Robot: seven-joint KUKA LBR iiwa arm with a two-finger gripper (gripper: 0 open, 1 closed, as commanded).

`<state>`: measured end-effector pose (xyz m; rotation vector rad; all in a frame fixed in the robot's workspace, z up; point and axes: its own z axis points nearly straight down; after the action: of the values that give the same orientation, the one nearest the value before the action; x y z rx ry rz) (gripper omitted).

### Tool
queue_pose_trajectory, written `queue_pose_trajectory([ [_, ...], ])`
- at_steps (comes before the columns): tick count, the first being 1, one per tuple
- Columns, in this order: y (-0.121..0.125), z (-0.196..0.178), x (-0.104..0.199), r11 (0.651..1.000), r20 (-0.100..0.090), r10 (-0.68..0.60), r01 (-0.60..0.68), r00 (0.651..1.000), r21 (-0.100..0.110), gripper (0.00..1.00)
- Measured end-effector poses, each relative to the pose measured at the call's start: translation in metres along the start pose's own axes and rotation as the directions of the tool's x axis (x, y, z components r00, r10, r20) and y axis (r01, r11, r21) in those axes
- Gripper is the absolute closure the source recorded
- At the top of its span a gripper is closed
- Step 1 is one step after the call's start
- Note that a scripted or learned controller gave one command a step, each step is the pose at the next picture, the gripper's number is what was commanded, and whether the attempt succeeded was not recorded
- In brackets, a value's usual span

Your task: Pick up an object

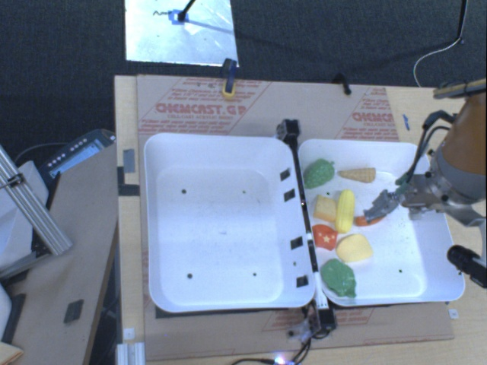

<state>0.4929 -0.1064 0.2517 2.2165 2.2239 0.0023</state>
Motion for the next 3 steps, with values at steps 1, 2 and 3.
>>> queue_pose_trajectory([
  [1, -0.009, 0.121, 0.025, 1.0, -0.004, 0.0, 0.0, 1.0, 0.014, 0.0],
  [2, 0.028, 0.165, 0.021, 1.0, -0.005, -0.002, 0.002, 1.0, 0.0, 0.0],
  [3, 0.059, 0.162, 0.018, 1.0, -0.001, -0.002, 0.002, 1.0, -0.007, 0.0],
])
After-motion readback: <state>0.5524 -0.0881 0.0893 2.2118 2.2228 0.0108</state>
